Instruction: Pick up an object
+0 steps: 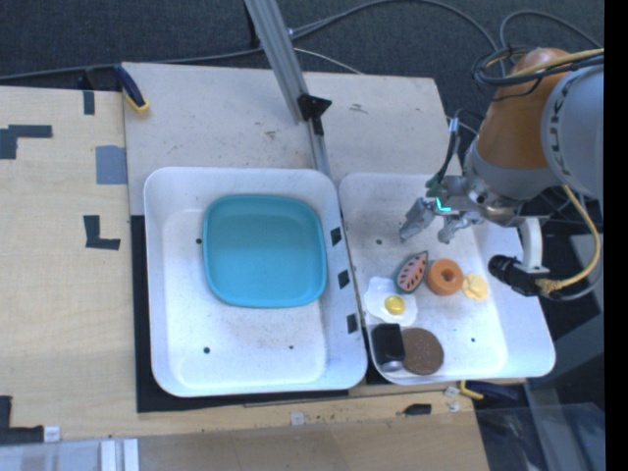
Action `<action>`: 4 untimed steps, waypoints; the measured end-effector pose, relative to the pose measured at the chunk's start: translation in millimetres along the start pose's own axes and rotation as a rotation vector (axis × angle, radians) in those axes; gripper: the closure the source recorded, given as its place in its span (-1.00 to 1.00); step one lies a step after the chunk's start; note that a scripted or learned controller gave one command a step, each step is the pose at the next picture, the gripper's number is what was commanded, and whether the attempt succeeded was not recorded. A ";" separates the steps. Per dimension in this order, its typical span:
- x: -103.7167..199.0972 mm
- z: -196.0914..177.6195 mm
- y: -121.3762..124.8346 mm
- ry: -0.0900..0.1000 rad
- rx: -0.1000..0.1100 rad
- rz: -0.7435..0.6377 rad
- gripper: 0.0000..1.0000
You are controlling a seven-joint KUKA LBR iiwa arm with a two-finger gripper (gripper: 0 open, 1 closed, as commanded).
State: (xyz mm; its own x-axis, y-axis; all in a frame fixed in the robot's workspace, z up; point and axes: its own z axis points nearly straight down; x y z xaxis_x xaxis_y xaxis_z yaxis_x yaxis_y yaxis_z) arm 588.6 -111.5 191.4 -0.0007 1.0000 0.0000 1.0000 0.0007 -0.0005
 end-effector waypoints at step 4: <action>-3.4 88.8 6.6 0.000 0.000 -0.001 1.00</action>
State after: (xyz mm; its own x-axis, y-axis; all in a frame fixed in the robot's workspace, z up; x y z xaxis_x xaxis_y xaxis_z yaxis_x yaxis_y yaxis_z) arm 595.1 -114.9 102.6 -0.0013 1.0000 0.0002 1.0000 0.0013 -0.0010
